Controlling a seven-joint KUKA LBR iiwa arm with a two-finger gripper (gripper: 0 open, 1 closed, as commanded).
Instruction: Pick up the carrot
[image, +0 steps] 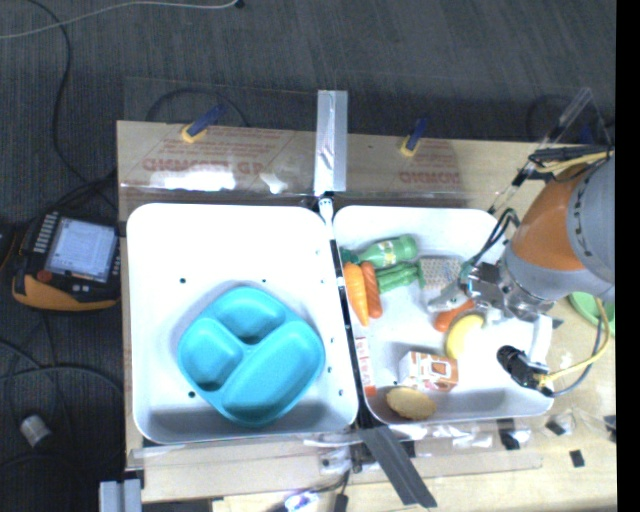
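while hovering over the right side of the right bin (400, 222), gripper (468, 290) sits well apart from the carrot (356, 292); cannot tell how far open, nothing visibly held. carrot lying lengthwise against the bin's left wall, hard by the divider (338, 300) between the two bins, touching a red-orange piece (372, 290) just beside it and close below the green bottle (388, 250). judged to be the approach step, grasp not yet made. next move likely calls for travel leftward across the bin, then a descent lined up with the carrot's long axis. tight on the wall side, so little room for a finger there; crowded on the other side too. open floor mid-bin, between the bottle and the small carton (432, 370), offers the cleanest path. yellow fruit (462, 338) directly under the wrist, a possible snag. left bin holding a blue divided plate (252, 352), out of the way.
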